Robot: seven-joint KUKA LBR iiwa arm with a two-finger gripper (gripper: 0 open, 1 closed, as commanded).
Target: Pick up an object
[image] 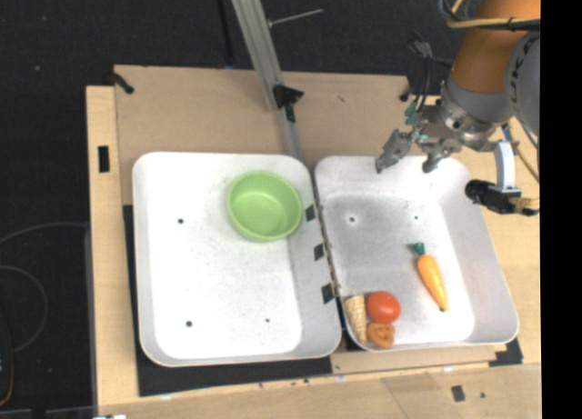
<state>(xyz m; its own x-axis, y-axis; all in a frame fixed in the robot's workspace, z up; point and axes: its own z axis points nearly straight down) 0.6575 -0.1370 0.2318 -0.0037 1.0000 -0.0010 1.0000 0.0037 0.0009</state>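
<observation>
Gripper (407,155) open, empty, over right bin's (359,185) far edge. Carrot (431,279) well nearer the camera, slightly rightward; long axis running near-far, green top toward gripper.

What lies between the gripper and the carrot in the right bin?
Bare white bin floor separates the gripper from the carrot, seen in the camera view.

A tan bench (200,104) bears two white bins, left (164,317) and right (486,254), side by side.
</observation>
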